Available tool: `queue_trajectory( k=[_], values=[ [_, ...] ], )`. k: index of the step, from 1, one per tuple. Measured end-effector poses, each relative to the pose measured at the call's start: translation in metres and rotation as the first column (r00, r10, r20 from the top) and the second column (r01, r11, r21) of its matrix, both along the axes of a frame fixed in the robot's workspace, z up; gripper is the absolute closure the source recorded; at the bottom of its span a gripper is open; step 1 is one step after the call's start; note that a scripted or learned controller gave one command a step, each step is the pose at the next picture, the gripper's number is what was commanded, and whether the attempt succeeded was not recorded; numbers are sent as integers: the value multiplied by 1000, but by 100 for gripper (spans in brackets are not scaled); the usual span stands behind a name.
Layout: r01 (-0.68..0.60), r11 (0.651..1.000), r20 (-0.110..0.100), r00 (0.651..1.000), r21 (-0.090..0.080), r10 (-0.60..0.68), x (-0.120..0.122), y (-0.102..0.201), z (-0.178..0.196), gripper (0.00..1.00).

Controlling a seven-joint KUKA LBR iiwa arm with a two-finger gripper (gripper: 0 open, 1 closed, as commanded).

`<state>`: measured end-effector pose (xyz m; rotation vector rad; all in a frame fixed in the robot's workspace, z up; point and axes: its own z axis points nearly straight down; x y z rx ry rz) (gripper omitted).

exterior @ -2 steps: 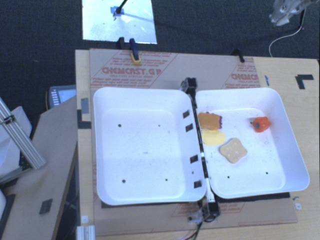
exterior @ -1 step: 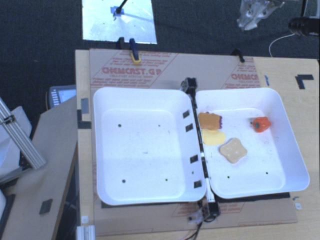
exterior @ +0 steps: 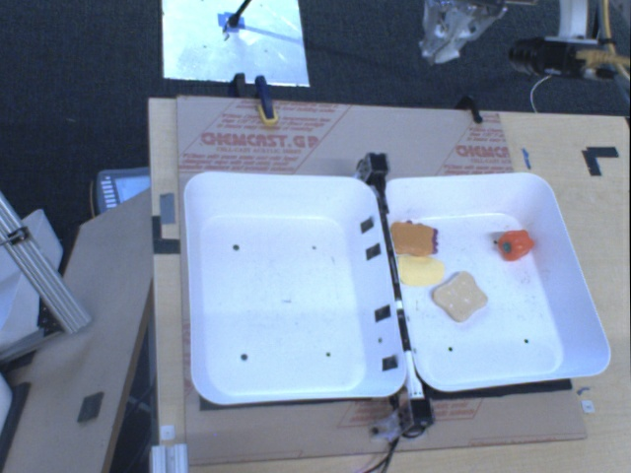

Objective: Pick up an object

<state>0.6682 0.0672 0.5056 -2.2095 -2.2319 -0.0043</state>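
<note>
The right bin (exterior: 552, 308) holds several small items. An orange-brown block with a purple edge (exterior: 413, 237) lies near the bin's left wall. Just below it rests a flat yellow piece (exterior: 422, 271), and a tan toast-shaped piece (exterior: 459, 297) sits below that. A red-orange tomato-like object (exterior: 513, 244) lies toward the right side. My gripper (exterior: 446, 33) hangs high at the top of the view, well above and behind the bins, with nothing visible between its fingers.
The left bin (exterior: 197, 294) stands beside the right one, joined by black clips along the middle (exterior: 380, 254). A shiny metal plate (exterior: 235, 26) lies at the back left. A yellow clamp (exterior: 266, 106) grips the board's far edge.
</note>
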Motion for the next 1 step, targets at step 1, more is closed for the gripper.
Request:
queue_trajectory(
  k=[1],
  values=[
    [-2,1000,5,1000,1,2,0,80,32,100]
  ],
)
